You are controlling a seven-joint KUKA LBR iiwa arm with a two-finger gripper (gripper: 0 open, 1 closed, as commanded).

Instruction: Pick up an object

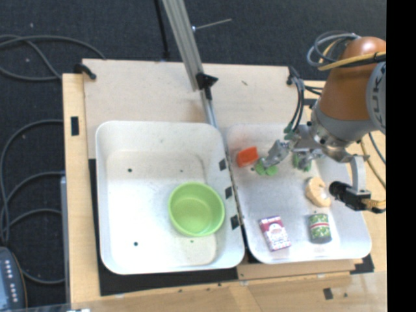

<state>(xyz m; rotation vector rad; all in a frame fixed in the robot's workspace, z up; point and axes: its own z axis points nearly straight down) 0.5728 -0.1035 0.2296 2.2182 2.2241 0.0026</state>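
Camera view: you are looking at the grey two-finger gripper (pixel 276 156) hanging over the far half of the right white bin (pixel 354 242); its finger state you cannot tell. A small green block (pixel 265 168) is sitting just beside its tip, an orange block (pixel 246 156) toward that bin's far-left corner. A beige rounded piece (pixel 317 192) is lying near the right edge. A red-and-white packet (pixel 275 233) and green can (pixel 319 228) are lying along the near edge. A lime-green plastic bowl (pixel 196 209) is resting in the left white bin (pixel 123 142), toward its near-right corner.

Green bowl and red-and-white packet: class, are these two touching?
Apart. The camera view shows the green bowl in the left bin and the red-and-white packet in the right bin, rims between them.
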